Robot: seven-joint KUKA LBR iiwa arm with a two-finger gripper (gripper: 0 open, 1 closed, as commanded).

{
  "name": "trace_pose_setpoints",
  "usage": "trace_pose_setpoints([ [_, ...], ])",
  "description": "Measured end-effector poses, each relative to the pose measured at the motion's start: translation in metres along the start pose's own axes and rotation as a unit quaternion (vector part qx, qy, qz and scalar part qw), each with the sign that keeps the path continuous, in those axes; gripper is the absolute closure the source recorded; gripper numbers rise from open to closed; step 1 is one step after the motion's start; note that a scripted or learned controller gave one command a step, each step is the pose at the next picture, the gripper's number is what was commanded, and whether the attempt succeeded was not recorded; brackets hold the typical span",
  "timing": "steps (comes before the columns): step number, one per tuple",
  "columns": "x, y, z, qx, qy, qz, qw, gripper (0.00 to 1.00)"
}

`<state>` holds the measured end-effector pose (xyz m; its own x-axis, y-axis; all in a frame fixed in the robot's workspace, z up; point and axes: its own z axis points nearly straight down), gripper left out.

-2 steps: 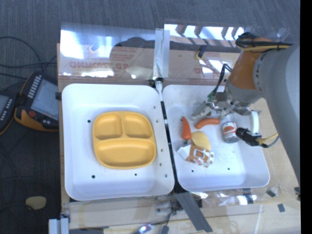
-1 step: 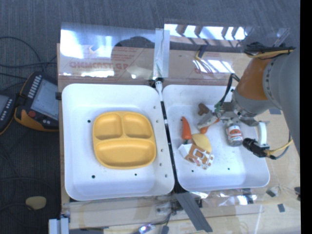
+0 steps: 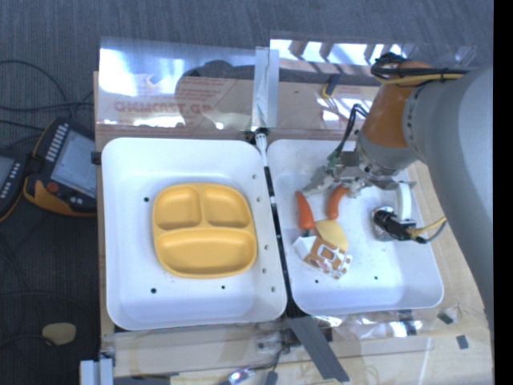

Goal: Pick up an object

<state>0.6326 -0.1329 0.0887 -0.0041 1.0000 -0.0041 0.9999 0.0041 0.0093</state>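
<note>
My gripper (image 3: 337, 184) is low in the right bin (image 3: 417, 283), near its back middle, and it is open. Its fingers stand either side of the top end of a short orange piece (image 3: 334, 204), which lies on the bin floor. A longer orange carrot-like piece (image 3: 305, 211) lies just left of that. In front of them sit a pale yellow rounded object (image 3: 333, 233) and a white and orange patterned item (image 3: 325, 257). Nothing is lifted off the floor.
A yellow divided plate (image 3: 205, 229) lies in the left bin (image 3: 128, 295). A black and white part with a yellow cable (image 3: 394, 221) hangs off the wrist at the right of the right bin. The ridge between the bins (image 3: 274, 223) runs just left of the carrot-like piece.
</note>
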Motion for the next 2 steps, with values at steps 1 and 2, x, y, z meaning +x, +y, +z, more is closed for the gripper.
trace_pose_setpoints([
  [1, 0.000, 0.001, -0.011, -0.001, -0.002, -0.001, 1.0000, 1.00],
  [2, 0.054, -0.050, -0.105, 0.005, 0.002, 0.000, 1.0000, 1.00],
])
